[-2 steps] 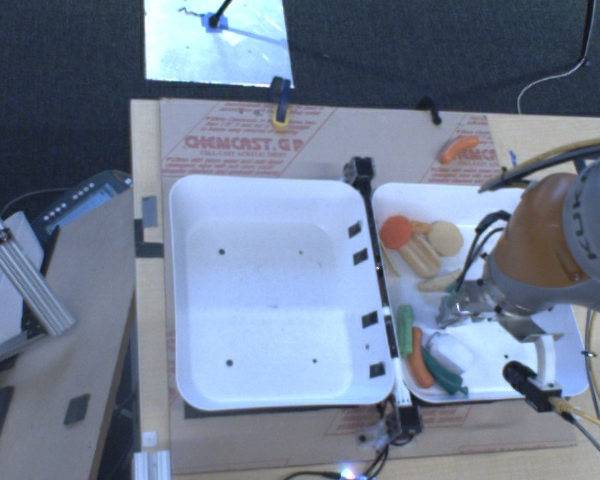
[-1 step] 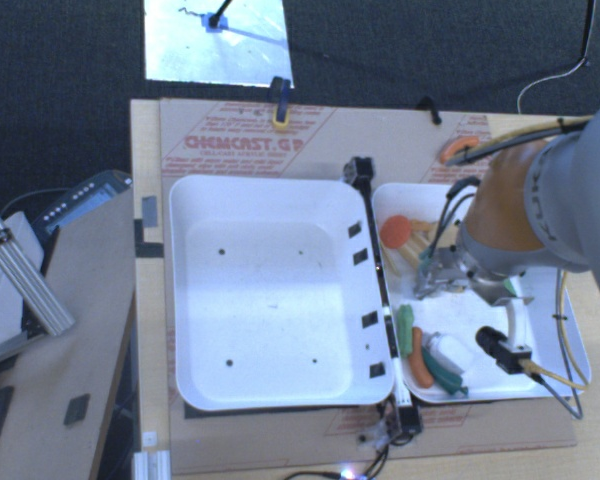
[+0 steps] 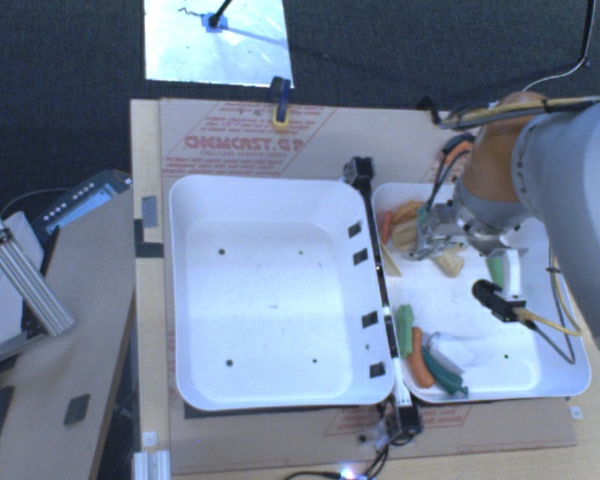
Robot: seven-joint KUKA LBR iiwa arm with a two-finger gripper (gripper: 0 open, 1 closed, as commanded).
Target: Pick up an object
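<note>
I am watching the end effector [image 3: 432, 240] working low over the tan pieces [image 3: 412, 224] at the right bin [image 3: 565, 373]'s far-left corner (its grip I cannot tell); crowded against the wall there, it risks a glancing, empty grasp.

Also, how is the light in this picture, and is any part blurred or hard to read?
In the camera view, light is even and soft over both white bins; the shiny square sheet on the dark floor glares bright. The arm looms large and slightly soft, and the pincer is small and murky among the objects; the green and orange items stay fairly sharp.
</note>
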